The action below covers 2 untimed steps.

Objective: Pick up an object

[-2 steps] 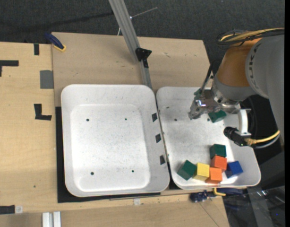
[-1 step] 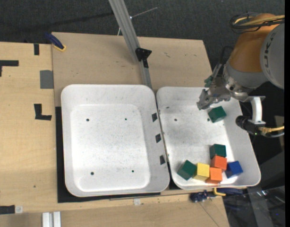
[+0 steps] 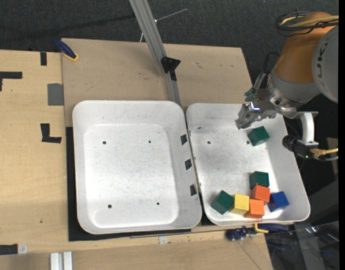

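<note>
We see our hand (image 3: pixel 246 117) hanging over the far part of the right bin (image 3: pixel 217 128), and we cannot tell how it is set. A green block (image 3: pixel 258 135) lies on the bin floor just below and a little right of the hand, close to it but not between anything we can make out. Well apart from the hand, toward the near edge, sit a green cube (image 3: pixel 222 202), a yellow cube (image 3: pixel 241 202), two orange cubes (image 3: pixel 258 200), another green cube (image 3: pixel 259 179) and a blue cube (image 3: pixel 278 200), while the left bin (image 3: pixel 82 151) lies beyond on the counter (image 3: pixel 26 151).
</note>
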Each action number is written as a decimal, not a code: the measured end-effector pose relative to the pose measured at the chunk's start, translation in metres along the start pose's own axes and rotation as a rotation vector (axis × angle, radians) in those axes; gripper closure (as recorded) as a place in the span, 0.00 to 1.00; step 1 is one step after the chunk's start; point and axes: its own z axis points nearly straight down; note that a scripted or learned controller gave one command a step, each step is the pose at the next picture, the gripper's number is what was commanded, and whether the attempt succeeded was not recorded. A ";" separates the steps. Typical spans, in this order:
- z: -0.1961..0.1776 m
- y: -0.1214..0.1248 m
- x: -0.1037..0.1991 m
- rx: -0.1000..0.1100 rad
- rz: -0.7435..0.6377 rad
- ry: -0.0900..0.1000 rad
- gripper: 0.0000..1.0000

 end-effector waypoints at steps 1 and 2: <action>0.010 0.011 0.055 0.003 -0.005 0.001 1.00; 0.012 0.023 0.100 0.001 -0.005 0.001 1.00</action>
